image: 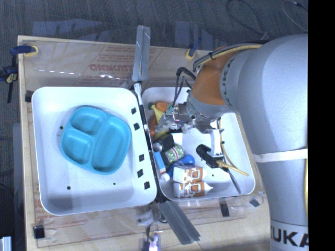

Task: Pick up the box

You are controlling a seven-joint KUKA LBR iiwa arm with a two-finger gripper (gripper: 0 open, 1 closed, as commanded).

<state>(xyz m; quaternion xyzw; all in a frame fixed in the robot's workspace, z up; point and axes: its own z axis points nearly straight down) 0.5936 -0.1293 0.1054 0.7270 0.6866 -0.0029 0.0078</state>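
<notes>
Box (191, 182), lower centre of frame: likely light, stiff carton; take across short sides. Gripper (174, 119) higher up, open or closed untellable.

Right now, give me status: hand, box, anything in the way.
Hand over far-left part of right bin, apart from box. Box lying at near edge, untouched. Green can between hand and box.

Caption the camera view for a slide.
Gripper over right bin, apart from the orange-white box; blue divided tray in left bin.
</notes>
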